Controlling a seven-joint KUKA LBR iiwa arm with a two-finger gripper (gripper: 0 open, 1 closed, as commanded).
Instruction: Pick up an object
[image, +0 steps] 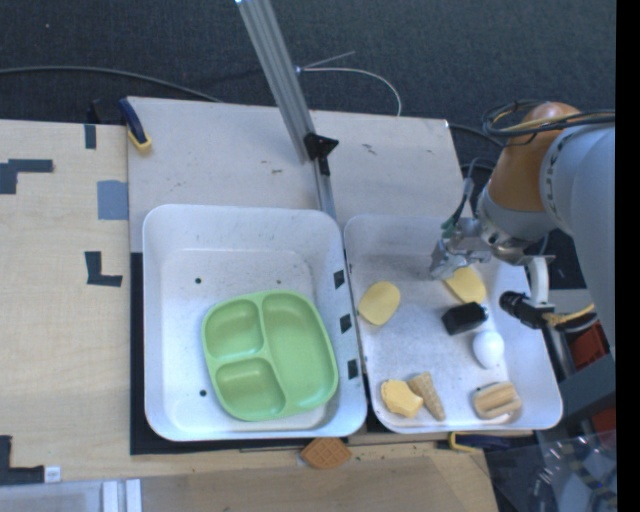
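My gripper (452, 255) hangs low over the back of the right bin (400, 235), with the grey arm and its orange band (520, 165) behind it to the right. Its tip is right at the upper left edge of a yellow wedge (466, 286); whether it touches the wedge is unclear. In front of the wedge lie a black block (464, 318) and a white egg (488, 349). A round yellow piece (379, 302) rests near the bin's left wall. Along the front are a yellow lump (401, 398), a cone (428, 394) and a bread roll (495, 399).
The left bin (180, 235) holds a green divided plate (268, 354). A slanted metal pole (290, 90) ends in a black clamp at the back between the bins. A waffle-like piece (325, 453) lies outside, in front of the bins. A blue and yellow clamp (135, 125) sits at the back left.
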